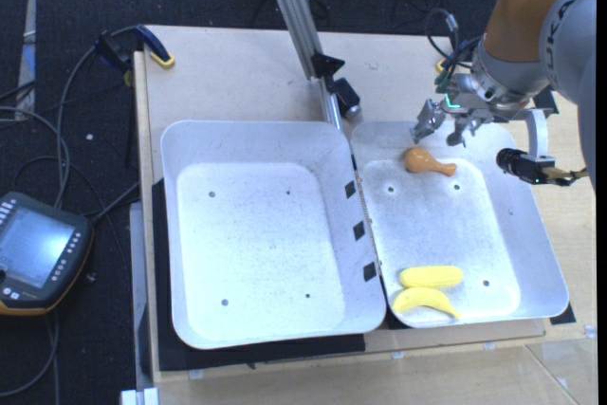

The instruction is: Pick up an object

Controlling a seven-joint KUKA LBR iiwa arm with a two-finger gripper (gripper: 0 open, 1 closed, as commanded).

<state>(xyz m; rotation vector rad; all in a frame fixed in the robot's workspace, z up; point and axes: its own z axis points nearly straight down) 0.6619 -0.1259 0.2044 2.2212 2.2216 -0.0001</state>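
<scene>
Right bin holds the candidates; left bin isn't in play. Arm reaches in over the right bin's far edge. Two bananas sit by the near rim, an orange drumstick toy at the far end. Gripper hangs just above it, fingers apart, nothing between them. Risk: the rounded toy rolls or squirts out on closing.
</scene>
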